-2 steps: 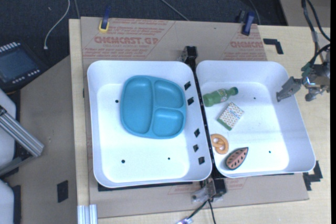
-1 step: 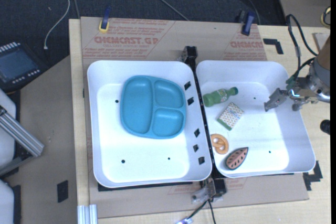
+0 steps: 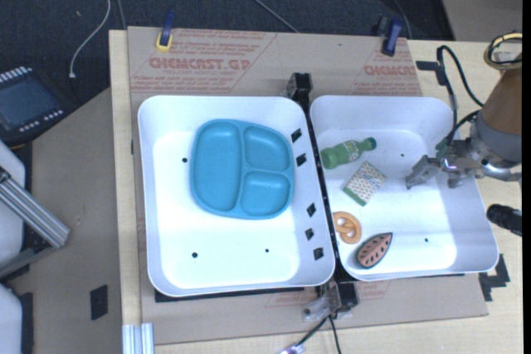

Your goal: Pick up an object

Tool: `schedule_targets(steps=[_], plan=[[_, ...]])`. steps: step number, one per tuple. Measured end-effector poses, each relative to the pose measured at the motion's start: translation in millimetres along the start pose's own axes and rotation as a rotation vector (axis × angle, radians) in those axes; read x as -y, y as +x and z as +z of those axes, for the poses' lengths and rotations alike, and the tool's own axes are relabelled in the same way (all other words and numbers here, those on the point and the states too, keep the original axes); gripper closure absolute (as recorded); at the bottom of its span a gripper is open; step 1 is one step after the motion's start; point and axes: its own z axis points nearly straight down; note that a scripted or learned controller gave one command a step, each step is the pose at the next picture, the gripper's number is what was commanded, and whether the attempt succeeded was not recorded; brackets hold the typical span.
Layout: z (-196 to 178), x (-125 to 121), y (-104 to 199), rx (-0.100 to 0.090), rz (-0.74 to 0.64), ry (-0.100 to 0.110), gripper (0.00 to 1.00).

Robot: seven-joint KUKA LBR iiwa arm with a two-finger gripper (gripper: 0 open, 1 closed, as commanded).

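Your gripper (image 3: 426, 171) hangs over the right side of the right bin (image 3: 465, 249), with its fingers spread apart and nothing between them, so the pick has not yet begun. You have 4 candidates, all in that bin's left half: a green bottle (image 3: 347, 152) lying on its side near the top, a small checked packet (image 3: 364, 181) just below it, a pretzel (image 3: 346, 226) hard against the divider between the 2 bins, and a brown oval piece (image 3: 374, 249) near the bottom wall. The packet is the nearest to the gripper and lies well clear of the walls, which makes it a fair first choice, though it looks flat and may give the fingers little to bite on. The bottle looks the surer hold: come down over its body, not the neck, with the fingers set across its long axis so it cannot roll away. Avoid the pretzel, since the divider leaves no room for a finger on that side. Whichever you take, centre over it before descending, keep the fingers wide until they straddle it, then close and lift straight up. The blue divided plate (image 3: 242, 169) in the left bin (image 3: 158, 203) plays no part here.
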Motion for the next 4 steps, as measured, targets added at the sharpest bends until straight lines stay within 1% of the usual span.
schedule_targets(steps=[1,2,3,4], plan=[[42.9,0.5,0.9,0.000,-0.001,0.000,0.00],[28.9,-1.1,0.1,0.002,0.000,-0.007,1.00],[-17.7,4.6,3.4,0.004,-0.001,-0.010,1.00],[-61.3,2.6,3.0,0.005,-0.001,-0.012,1.00]])
